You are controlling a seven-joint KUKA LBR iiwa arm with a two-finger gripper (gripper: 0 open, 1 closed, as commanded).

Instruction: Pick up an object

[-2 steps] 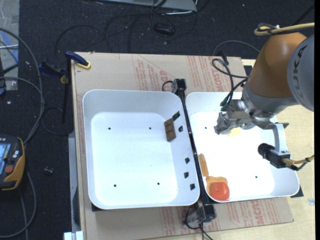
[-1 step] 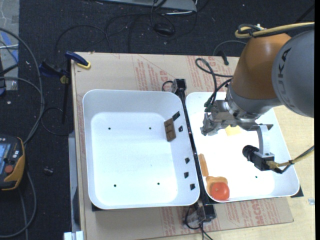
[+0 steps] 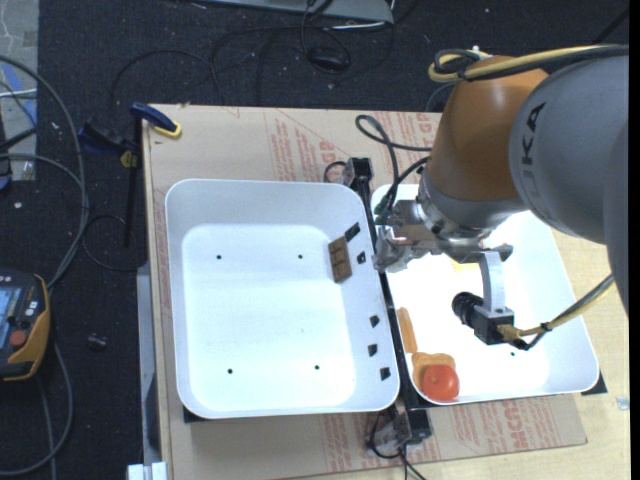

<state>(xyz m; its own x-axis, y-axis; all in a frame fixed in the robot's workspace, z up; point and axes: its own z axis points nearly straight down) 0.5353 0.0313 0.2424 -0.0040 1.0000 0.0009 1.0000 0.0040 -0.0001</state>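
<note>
Camera view: two white bins side by side on a tan bench (image 3: 250, 438). Landmark = the divider where the bins meet. Left bin (image 3: 200, 268) sits left of the divider; against its right wall, just beside the divider, a brown rectangular block (image 3: 339, 261) leans tilted, with a smaller dark piece (image 3: 352, 233) just above it. Three small dark marks (image 3: 375, 348) run down the same wall lower down.

Right bin (image 3: 570, 353) right of the divider. Near its lower left corner, close to the divider, a red-orange round object (image 3: 438, 380) rests touching a small orange block (image 3: 432, 361); an orange stick-like piece (image 3: 406, 330) lies just above them along the divider.

Grey arm (image 3: 570, 138) with orange band (image 3: 480, 128) comes in from the right, wrist hanging over the upper part of the right bin just right of the divider. Gripper (image 3: 398, 253) pokes out under the wrist toward the divider; cannot tell its state, or whether anything is in it. A black fitting (image 3: 482, 316) on a grey bracket hangs off the wrist over mid right bin, apart from the red-orange object.

Blue-yellow clamp (image 3: 150, 123) at the bench's upper left corner, well away from the divider.
</note>
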